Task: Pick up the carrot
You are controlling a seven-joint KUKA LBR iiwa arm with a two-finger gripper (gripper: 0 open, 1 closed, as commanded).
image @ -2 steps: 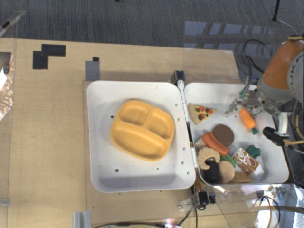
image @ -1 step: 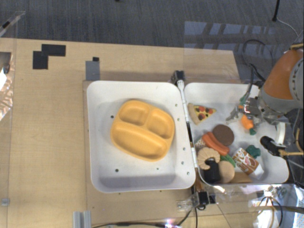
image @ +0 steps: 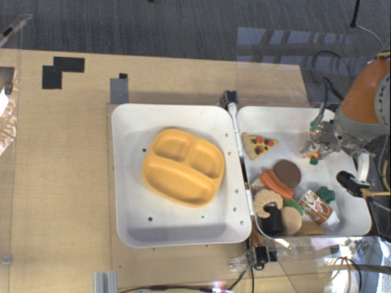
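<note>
No readable text; small carton (image: 316, 207) in right bin (image: 364, 227) bears print, illegible.

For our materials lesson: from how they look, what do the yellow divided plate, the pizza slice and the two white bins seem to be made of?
Yellow divided plate: probably moulded plastic, matte to satin; uniform colour, rounded compartments with soft edges.
Pizza slice: likely toy plastic or rubber; flat colours, tidy toppings, though too small to be sure.
White bins: seemingly hard plastic or coated metal; smooth, slightly glossy, rounded corners, small dark spots that may be holes or fasteners.

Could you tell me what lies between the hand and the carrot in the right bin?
In the camera view, the brown round patty lies between the hand and the carrot, touching the carrot's upper side; bare bin floor separates patty and hand.
</note>
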